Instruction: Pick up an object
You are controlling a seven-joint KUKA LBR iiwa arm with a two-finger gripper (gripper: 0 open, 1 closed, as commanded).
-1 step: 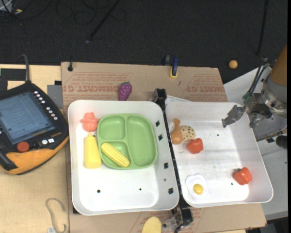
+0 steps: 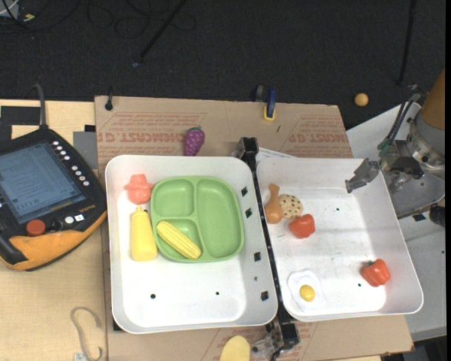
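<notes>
The arm comes in from the right edge, wrist bent inward, with the claw [image 2: 358,179] hanging low and apparently holding nothing.

Glossy plastic green plate [image 2: 229,228], smooth white bins [image 2: 188,303] (matt cardboard [image 2: 308,130] beneath)

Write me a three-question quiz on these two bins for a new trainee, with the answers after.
1. True or false: the corn cob lies in a compartment of the green divided plate.
2. Which lies nearest the front edge of the right bin? A) the chicken drumstick B) the fried egg C) the cookie
3. Fill in: the yellow bottle lies in the ___ bin, beside the plate.

Key
1. True; it lies in the plate's small front-left compartment.
2. B; the egg lies near the front, while the drumstick and cookie lie toward the back.
3. Left; it touches the plate's left side, below the pink toy.
</notes>
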